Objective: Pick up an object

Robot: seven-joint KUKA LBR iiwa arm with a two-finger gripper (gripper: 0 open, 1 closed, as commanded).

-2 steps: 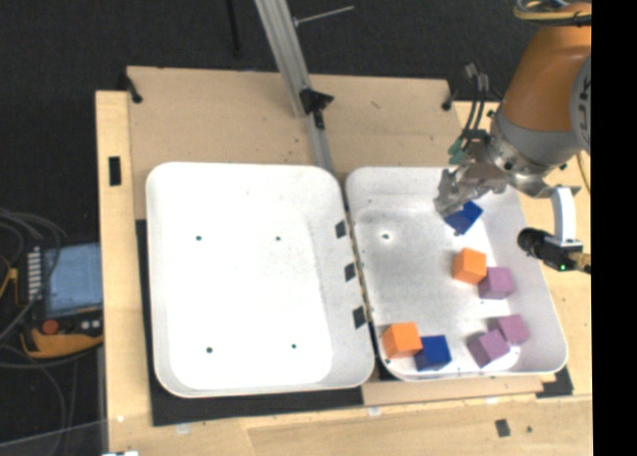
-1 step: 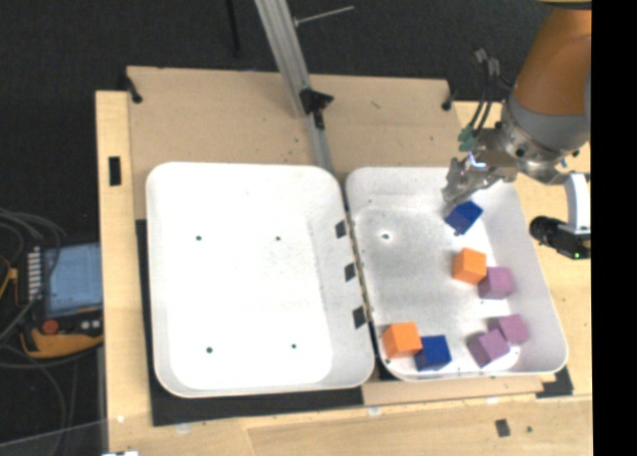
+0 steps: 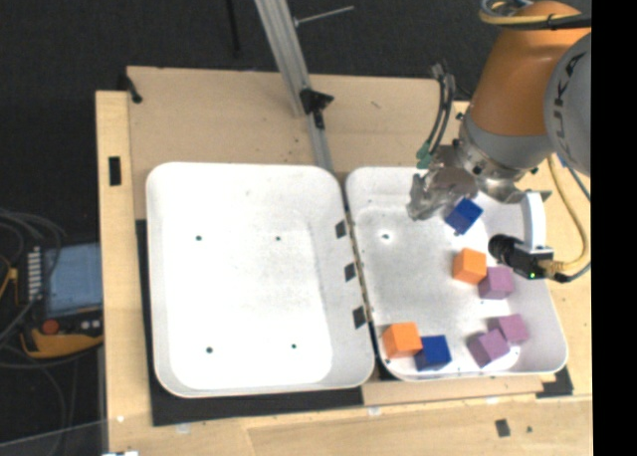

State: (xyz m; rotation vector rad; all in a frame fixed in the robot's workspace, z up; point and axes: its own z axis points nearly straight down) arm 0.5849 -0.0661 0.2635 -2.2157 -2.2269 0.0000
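Claw (image 3: pixel 430 197) low in right bin (image 3: pixel 398 275), just beside blue block (image 3: pixel 464 215); grip state unclear, can't tell. Nothing visibly lifted; pickup not done.

A pale wooden table (image 3: pixel 114 245) is standing on a dark floor (image 3: pixel 60 16). A grey metal post (image 3: pixel 284 46) is slanting across its far edge, and cables (image 3: pixel 30 335) are trailing beside a blue box (image 3: pixel 75 278) at left.

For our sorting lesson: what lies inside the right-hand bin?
Inside the right bin: two orange blocks, two blue blocks, three purple blocks. The arm covers the bin's far right corner.
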